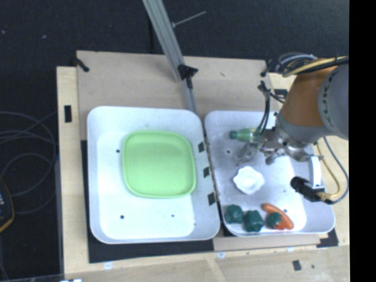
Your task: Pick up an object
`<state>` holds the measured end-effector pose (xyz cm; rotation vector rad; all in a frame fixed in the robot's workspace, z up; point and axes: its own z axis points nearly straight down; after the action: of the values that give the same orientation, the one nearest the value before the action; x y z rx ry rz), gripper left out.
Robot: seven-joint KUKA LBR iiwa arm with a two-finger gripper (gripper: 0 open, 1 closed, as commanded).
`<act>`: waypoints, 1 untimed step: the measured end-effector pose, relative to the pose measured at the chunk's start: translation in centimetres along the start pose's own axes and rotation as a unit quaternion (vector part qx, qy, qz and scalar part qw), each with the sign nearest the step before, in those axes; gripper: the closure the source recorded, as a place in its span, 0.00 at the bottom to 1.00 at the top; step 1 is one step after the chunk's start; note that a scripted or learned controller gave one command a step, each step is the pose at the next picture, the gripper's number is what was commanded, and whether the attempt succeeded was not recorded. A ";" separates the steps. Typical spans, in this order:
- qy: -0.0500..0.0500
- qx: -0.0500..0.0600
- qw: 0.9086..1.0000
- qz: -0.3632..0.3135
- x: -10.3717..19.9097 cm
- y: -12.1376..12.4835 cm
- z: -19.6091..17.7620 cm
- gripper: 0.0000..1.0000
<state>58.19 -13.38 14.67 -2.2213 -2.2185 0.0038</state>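
The white cup (249,180) sits mid-way in the right bin (317,219), just below the gripper (258,148). It looks light, thin and easily crushed, best pinched across its rim. Whether the gripper is spread or closed, I cannot tell. Nearby lie a green bottle (242,135), green lumps (244,217) and a carrot (278,215). A green plate (158,164) fills the left bin (106,216).

Green plate (158,164) — left bin (106,216)
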 end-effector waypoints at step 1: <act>0.000 -0.003 1.000 0.000 0.0 0.1 -1.3 1.00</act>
<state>58.32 -13.39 15.95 -2.2245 -2.2202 -0.0025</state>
